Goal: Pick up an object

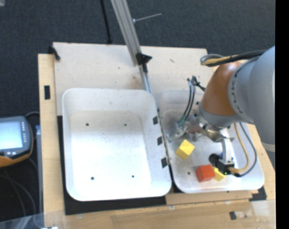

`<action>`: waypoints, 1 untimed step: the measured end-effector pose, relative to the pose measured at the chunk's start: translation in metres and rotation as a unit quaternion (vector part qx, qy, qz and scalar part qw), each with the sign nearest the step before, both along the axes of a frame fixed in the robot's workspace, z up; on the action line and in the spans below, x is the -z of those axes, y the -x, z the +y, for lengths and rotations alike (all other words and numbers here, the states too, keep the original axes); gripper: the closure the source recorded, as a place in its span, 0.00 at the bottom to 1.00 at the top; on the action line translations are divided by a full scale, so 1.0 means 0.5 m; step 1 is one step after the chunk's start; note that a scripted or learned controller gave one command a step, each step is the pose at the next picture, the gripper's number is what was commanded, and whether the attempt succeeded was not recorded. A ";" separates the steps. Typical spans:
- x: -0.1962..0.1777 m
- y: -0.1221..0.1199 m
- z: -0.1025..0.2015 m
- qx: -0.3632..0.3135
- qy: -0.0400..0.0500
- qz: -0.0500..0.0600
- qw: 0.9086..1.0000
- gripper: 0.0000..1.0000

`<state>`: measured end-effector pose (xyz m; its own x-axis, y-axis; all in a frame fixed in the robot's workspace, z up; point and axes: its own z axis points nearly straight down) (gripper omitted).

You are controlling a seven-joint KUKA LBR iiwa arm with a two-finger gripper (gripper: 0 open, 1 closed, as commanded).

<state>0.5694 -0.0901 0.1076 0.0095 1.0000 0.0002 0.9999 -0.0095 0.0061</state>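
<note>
My gripper (184, 133) hangs low over the left part of the right white bin (252, 178), under the orange-banded wrist. A yellow cube (185, 149) lies tilted on the bin floor just in front of the gripper, touching or nearly touching its tip; whether it sits inside the gripper is unclear. An orange-red block (205, 173) rests near the bin's front edge. A small yellow piece (219, 174) lies right beside that block, next to a black fitting on the arm's cable.
The left white bin (77, 104) stands beside the right one, their walls meeting near the gripper. A slanted aluminium pole (128, 27) comes down to the back between the bins. Cables loop around the arm at the right. A control pendant (10, 137) sits off the bench at the left.
</note>
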 end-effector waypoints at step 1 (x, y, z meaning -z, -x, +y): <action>0.020 0.061 -0.004 -0.004 0.001 0.001 1.000 0.00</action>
<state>0.5387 -0.0920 0.0977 0.0013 1.0000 -0.0027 1.0000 -0.0013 0.0042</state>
